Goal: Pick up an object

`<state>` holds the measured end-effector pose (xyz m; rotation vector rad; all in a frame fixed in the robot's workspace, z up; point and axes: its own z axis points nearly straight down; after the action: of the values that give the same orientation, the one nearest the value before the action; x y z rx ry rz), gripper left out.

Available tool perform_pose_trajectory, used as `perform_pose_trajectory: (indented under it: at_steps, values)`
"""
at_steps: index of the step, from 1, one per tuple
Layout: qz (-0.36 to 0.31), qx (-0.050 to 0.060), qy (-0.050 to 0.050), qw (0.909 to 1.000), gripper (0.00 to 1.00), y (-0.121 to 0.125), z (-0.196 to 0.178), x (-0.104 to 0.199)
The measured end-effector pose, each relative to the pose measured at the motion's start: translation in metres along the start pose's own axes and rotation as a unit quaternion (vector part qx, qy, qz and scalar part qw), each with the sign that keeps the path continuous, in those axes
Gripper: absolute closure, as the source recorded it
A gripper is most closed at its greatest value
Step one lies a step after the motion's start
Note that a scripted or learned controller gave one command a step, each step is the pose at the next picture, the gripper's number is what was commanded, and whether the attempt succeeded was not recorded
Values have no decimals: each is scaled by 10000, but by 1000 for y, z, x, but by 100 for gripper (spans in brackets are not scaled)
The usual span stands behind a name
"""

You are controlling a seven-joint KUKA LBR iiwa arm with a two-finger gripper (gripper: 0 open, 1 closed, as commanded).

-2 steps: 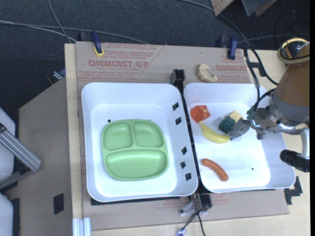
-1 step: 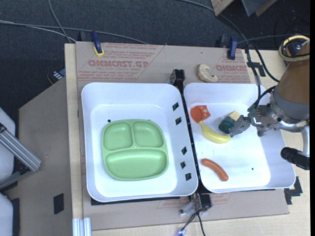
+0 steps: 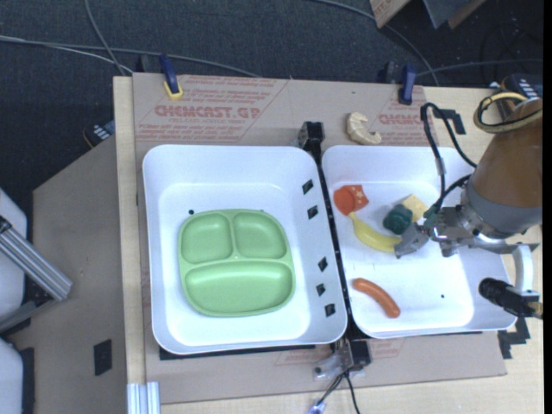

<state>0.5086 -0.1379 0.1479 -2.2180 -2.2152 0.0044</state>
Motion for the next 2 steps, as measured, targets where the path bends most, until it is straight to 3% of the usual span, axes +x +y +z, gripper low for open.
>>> perform_pose_trajectory:
  at_steps: [1,2]
  values:
    - [-4,4,3,10000,0,-10,49,2]
    - [-5,-11,0,10000,0,-11,64,3]
